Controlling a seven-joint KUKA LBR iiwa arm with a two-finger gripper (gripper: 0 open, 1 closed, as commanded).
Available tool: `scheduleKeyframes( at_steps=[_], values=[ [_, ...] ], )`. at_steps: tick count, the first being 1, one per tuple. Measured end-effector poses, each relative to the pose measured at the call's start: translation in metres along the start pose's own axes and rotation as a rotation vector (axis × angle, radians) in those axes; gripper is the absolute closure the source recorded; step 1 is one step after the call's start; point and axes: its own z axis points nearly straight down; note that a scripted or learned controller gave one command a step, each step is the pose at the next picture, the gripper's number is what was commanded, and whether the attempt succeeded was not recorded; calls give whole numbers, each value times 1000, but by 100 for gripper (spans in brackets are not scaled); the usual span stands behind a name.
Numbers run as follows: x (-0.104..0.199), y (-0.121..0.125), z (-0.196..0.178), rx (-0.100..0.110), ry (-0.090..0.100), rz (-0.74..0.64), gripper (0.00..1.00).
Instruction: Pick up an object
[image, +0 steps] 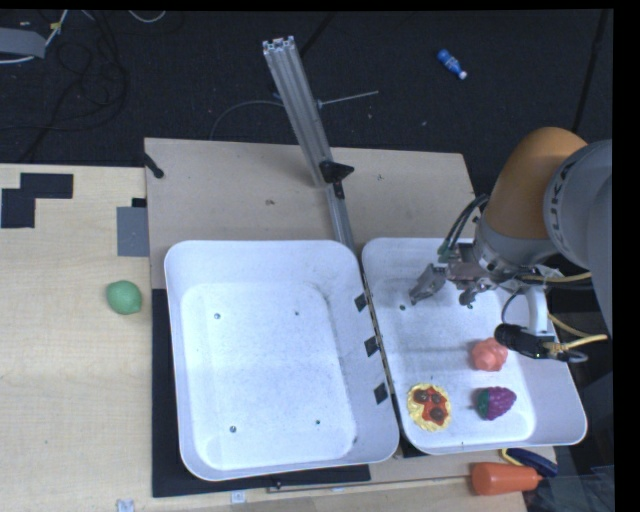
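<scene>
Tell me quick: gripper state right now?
Gripper: over the right bin, nothing seen between its fingers; open or shut cannot be told.

The bench (60, 330) has a light wood-coloured top. Two shallow white bins rest side by side on it: the left bin (190, 270) and the right bin (385, 260), their inner edges touching. A green ball (124, 297) lies on the bench left of the left bin, apart from it. An orange object (503, 477) lies below the right bin's lower edge
</scene>
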Motion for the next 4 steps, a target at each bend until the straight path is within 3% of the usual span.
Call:
scheduleKeyframes(
  at_steps=[1, 2, 3, 4],
  values=[
    [-1, 1, -12, -3, -1, 2, 100],
    [3, 1, -74, -9, -1, 0, 100],
    [2, 1, -88, -5, -1, 1, 100],
    [61, -12, -85, -3, 1, -4, 100]
  ],
)
